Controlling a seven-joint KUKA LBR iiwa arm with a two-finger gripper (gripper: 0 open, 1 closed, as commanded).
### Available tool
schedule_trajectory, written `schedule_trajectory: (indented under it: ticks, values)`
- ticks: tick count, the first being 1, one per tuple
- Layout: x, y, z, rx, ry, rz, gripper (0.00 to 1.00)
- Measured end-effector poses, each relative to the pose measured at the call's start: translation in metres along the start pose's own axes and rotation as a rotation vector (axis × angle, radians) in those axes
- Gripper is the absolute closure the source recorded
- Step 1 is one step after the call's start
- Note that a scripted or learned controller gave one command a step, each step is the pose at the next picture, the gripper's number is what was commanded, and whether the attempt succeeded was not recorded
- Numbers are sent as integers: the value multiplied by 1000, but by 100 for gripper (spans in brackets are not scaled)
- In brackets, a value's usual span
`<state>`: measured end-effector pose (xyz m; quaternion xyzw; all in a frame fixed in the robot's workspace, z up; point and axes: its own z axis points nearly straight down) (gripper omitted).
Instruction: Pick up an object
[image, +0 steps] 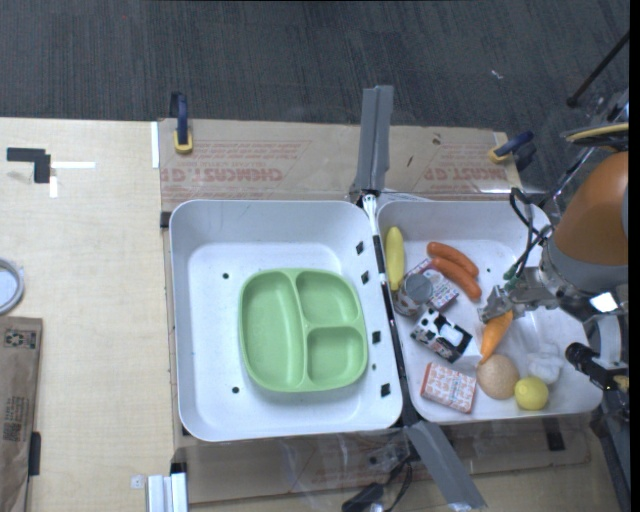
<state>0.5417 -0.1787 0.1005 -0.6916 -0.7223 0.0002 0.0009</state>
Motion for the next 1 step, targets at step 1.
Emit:
schedule_trajectory:
  ticks: [1]
  values:
    - [79,-27,-103,0,-1,-32,100]
